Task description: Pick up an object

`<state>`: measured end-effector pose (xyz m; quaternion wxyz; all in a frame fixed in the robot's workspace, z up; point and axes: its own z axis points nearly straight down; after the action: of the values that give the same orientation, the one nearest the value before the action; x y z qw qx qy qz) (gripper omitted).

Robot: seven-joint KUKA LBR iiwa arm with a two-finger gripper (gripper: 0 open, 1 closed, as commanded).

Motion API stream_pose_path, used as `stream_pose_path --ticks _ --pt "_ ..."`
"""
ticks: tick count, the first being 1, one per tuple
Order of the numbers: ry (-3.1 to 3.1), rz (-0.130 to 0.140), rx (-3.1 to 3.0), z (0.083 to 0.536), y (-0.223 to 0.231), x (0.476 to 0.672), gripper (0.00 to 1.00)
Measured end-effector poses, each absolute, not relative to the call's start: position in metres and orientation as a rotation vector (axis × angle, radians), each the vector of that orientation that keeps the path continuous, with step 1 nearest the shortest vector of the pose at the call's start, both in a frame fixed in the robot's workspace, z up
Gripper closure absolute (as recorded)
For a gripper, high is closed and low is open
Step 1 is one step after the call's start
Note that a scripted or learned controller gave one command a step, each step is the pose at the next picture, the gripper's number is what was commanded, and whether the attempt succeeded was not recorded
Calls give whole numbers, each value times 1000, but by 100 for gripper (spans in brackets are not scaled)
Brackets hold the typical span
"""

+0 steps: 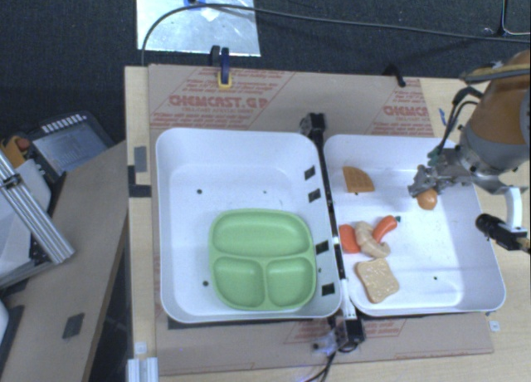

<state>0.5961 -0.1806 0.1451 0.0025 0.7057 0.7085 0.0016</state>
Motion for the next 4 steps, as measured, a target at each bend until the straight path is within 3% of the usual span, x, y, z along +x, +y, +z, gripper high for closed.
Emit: stream_pose_path --ticks 2,4 --pt "2224 4 2212 227 -187 605 100" --pt "2232 5 2210 229 -85 605 100"
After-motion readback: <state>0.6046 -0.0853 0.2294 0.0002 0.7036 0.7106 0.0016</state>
